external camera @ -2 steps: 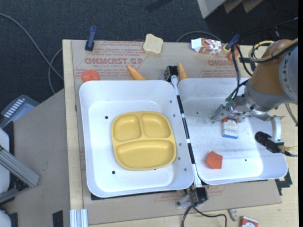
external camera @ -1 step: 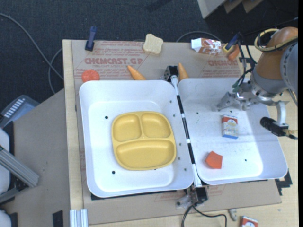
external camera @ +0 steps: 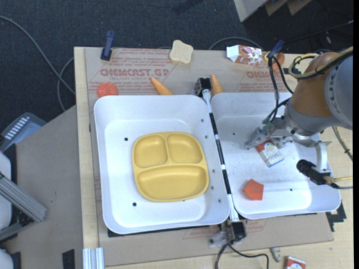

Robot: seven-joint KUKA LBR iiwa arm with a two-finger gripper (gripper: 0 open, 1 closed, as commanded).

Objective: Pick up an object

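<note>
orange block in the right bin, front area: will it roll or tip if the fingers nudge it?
The orange block looks chunky with flat faces, so it probably slides rather than rolls. It sits low on the right bin floor, so tipping seems unlikely. The smooth white floor may let it skid toward the front wall when pushed. Weight can't be judged; it looks small and likely light.

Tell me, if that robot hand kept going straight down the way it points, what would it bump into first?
Probably the small red-and-white carton lying in the right bin, right under the hand, though depth is hard to judge.
</note>
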